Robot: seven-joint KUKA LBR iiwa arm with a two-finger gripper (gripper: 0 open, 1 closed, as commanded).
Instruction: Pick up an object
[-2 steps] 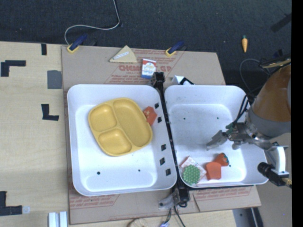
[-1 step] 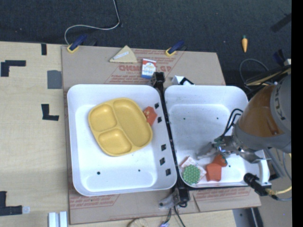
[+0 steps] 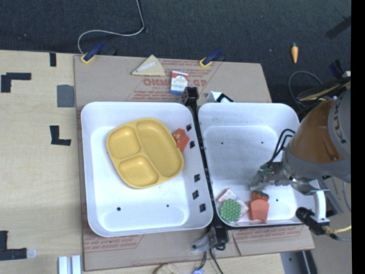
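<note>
Dark carpet surrounds a pale counter (image 3: 34, 170) carrying a cardboard sheet and two shallow white bins. Largest inside is the left bin (image 3: 97, 210), which holds a yellow divided plate (image 3: 145, 152) with a small red piece (image 3: 181, 137) against the dividing wall. In the right bin (image 3: 239, 119), the grey arm with its orange band (image 3: 316, 136) comes in over the right wall, and its tool (image 3: 263, 178) hangs low above the floor; whether it is released or clenched cannot be told. Just below it lie the likeliest targets: an orange-red carrot-like toy (image 3: 259, 208) and, beside that, a green dotted disc (image 3: 230, 210) on a bit of card. Both hug the near wall, so a descent could strike the rim or nudge one toy into the other, leaving nothing grasped.
</note>
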